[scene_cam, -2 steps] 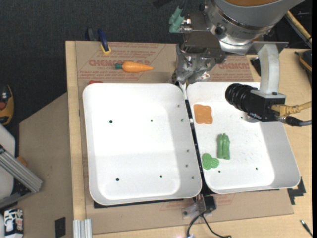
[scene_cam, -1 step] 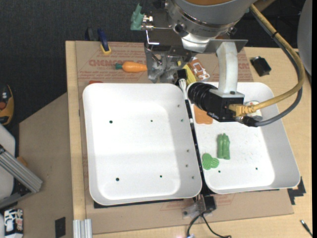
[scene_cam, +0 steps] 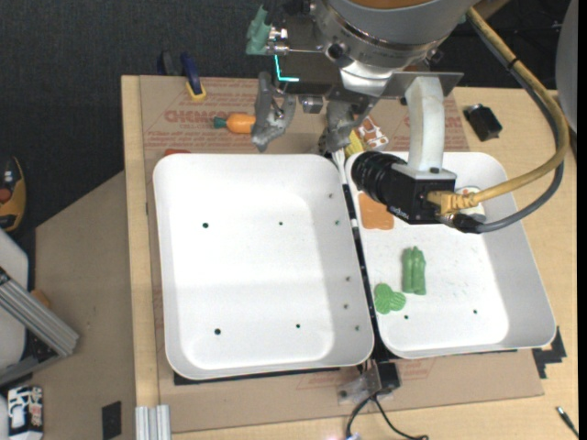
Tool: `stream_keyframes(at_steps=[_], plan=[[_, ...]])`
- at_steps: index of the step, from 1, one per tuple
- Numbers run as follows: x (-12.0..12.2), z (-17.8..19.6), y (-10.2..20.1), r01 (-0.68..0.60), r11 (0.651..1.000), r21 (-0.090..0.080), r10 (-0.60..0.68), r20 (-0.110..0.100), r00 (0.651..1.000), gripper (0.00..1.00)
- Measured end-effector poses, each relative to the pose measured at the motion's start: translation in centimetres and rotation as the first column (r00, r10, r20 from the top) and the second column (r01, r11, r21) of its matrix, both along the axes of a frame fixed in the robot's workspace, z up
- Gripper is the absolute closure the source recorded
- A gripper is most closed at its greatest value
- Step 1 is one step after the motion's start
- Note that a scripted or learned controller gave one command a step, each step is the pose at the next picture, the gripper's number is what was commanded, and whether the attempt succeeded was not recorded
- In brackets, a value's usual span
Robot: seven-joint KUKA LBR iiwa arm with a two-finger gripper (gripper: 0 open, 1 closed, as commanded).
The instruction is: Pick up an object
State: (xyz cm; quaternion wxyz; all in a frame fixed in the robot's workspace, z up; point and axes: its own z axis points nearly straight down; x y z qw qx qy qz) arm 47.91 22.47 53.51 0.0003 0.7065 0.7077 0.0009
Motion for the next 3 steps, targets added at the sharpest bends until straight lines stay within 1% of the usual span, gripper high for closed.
stream_keyframes(at_steps=[1, 2, 3], plan=[[0.0, 1.1, 0.1, -0.002, 1.000, 0.001, 0.002, 0.003, 1.000, 1.00], [0.0, 1.0, 0.1, -0.001, 1.000, 0.001, 0.001, 0.002, 1.000, 0.00], [0.0, 2.1, 0.2, -0.003, 1.000, 0.003, 0.003, 0.005, 1.000, 1.00]])
